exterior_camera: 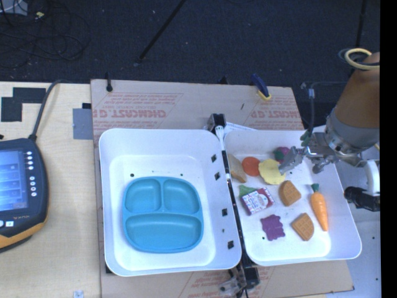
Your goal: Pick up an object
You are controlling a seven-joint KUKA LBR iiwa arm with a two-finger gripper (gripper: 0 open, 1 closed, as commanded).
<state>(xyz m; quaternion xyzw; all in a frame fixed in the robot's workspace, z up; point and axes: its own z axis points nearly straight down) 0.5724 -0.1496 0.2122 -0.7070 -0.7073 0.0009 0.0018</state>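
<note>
The right white bin holds several toy foods. Among them are a red disc, a yellow piece, a purple and green item, a brown nugget and an orange carrot. A red carton, a purple piece, a brown waffle and a tan piece lie there too. My gripper reaches in from the right. It hangs low over the bin's upper middle, right beside the yellow piece and the purple and green item.
The left white bin carries a blue divided plate. A black divider separates the bins. A handheld pendant lies at the far left on the bench. Cardboard lies under both bins.
</note>
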